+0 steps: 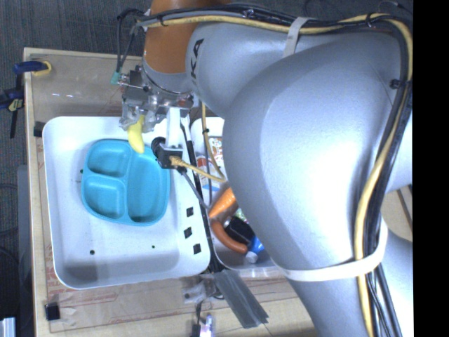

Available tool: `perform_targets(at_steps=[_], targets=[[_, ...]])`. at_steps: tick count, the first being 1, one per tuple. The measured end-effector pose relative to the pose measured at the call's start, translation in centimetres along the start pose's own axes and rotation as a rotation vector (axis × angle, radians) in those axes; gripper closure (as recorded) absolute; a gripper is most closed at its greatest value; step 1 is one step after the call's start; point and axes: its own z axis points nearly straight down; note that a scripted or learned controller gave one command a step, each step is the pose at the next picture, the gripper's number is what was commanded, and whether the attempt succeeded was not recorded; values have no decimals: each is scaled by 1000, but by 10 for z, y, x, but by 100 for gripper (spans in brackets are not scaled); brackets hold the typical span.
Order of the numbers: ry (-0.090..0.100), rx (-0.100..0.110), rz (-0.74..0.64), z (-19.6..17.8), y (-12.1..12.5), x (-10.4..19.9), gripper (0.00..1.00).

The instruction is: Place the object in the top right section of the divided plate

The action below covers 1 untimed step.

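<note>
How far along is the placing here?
Pickup looks done: the small yellow object sits between the fingers of the gripper, hanging at the upper edge of the blue divided plastic plate in the left white bin. Lowering and release into the section remain.

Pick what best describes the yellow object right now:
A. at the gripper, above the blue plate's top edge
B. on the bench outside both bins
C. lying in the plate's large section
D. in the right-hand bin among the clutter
A: the yellow object hangs at the gripper, just over the top edge of the blue divided plate.
</note>
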Motion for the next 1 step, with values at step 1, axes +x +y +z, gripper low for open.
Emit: perform_targets(at_steps=[1], targets=[[-1, 1, -159, 65, -8, 49, 100]])
